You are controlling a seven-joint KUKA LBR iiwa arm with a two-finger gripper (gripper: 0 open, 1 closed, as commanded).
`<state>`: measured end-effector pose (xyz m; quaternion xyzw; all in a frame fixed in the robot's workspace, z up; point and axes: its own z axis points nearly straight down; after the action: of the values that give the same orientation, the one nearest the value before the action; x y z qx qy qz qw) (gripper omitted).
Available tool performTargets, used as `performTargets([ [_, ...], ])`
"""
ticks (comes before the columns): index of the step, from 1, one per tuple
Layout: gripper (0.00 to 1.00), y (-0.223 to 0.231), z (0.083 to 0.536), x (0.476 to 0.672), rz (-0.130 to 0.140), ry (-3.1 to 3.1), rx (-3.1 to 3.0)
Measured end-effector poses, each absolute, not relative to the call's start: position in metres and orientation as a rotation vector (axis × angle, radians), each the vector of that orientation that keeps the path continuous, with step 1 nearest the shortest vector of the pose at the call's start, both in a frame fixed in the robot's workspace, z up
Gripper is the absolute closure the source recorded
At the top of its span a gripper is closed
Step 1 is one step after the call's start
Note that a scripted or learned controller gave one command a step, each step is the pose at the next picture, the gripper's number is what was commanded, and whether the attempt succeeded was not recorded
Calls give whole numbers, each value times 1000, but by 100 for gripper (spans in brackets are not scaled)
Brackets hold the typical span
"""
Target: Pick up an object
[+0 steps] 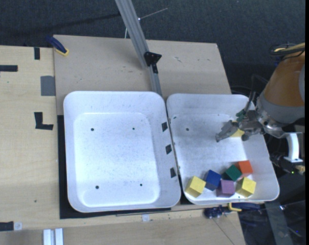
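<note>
Camera view: gripper (235,130) over right bin (205,111) near right edge, fingers closed on small yellow block (237,133); six blocks (221,181) clustered along bin's near edge.

1 camera looks down from above the surface (108,60) at a slant, fixed and set far enough back to take in both white bins whole. The left bin (72,137) sits near the middle of the picture, the right bin (205,111) toward the right side. A metal pole (131,19) runs in from the top edge. The arm (287,86) enters from the right. Dark floor shows beyond the far edge.
</note>
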<state>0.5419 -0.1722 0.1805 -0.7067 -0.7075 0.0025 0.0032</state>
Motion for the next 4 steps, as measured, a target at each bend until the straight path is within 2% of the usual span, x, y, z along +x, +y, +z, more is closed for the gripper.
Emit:
performTargets([
  [2,0,-163,89,542,5,-2221,-2218],
  [3,100,-162,101,543,2,-2222,-2216],
  [4,100,-151,150,545,-2,-2226,-2220],
])
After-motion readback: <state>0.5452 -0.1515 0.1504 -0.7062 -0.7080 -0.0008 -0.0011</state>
